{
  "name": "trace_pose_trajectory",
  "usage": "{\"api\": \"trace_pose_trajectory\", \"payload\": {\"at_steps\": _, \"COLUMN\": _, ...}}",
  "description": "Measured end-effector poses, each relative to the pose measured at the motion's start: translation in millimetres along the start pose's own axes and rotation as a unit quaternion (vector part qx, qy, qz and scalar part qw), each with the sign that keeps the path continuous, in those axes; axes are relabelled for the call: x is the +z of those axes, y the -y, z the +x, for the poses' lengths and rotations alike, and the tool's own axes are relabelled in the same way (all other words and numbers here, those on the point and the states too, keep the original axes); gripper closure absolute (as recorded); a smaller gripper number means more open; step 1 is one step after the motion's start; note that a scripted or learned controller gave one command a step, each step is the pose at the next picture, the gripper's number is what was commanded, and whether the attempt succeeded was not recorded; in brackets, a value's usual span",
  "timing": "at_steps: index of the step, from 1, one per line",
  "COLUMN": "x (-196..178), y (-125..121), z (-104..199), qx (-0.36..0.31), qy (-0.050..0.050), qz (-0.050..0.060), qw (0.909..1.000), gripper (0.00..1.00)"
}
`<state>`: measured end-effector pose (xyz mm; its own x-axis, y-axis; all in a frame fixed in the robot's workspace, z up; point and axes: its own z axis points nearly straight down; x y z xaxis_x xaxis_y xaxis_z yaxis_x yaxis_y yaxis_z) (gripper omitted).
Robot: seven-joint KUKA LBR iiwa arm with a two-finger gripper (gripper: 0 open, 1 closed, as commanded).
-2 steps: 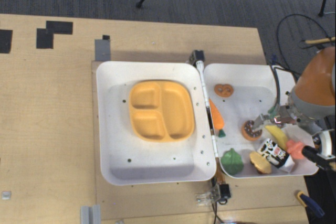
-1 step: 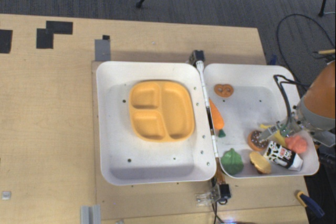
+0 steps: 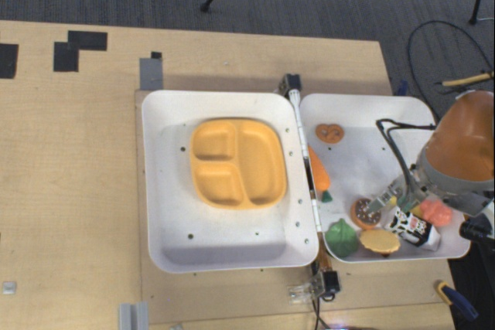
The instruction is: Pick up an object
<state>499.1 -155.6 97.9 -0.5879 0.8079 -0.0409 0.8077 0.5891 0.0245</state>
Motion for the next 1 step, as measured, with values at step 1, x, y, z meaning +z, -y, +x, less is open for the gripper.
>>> {"api": "trace_pose_trajectory", "payload": {"at_steps": 1, "x": -40.3, "y": -92.7, "z": -56.4, "qx": -0.037, "qy": -0.018, "qz": 0.009, "qw": 0.9991, "gripper": 0.00}}
